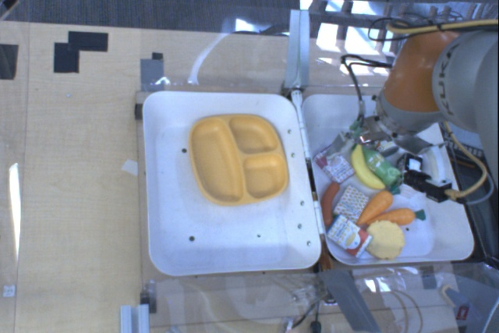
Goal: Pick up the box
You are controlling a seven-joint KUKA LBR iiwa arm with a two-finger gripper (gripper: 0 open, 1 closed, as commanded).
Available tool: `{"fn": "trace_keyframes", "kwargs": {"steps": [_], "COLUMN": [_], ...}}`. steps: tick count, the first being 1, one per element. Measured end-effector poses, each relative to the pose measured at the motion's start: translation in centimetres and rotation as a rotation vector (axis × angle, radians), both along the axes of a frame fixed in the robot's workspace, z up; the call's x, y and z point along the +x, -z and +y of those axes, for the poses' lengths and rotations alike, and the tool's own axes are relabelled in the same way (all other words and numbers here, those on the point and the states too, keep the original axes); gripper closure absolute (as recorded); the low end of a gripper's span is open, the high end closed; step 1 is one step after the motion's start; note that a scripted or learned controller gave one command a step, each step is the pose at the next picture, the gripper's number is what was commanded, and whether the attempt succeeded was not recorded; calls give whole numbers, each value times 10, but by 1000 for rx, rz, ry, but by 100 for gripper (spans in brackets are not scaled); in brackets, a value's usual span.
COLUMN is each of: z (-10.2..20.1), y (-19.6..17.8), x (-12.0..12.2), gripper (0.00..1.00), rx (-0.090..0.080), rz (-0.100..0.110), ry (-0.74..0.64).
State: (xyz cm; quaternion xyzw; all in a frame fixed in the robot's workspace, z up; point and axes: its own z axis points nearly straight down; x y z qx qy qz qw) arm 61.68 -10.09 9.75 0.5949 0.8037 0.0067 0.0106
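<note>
Yellow tray (237,157) lies in the left bin (168,246). In the right bin (456,246), the box (348,234) sits at the front, beside a lemon (387,239) and carrots (391,210). The claw (373,143) hovers over the banana (362,168); its grip cannot be told.

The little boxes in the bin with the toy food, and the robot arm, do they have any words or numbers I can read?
No text can be read.
Box at the right bin's near edge: red and white print, too blurred.
Checkered packet: pattern, too small to read.
Packet beside the banana: print too small.
Arm: dark lettering on the grey shell, cut off and unreadable.
</note>
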Motion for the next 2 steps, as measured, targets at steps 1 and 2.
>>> {"fn": "trace_keyframes", "kwargs": {"steps": [1,2], "z": [5,3], "y": [-1,0], "x": [-44,-49], "gripper": [0,0], "rx": [5,19], "rz": [-13,-5], "ry": [206,442]}}
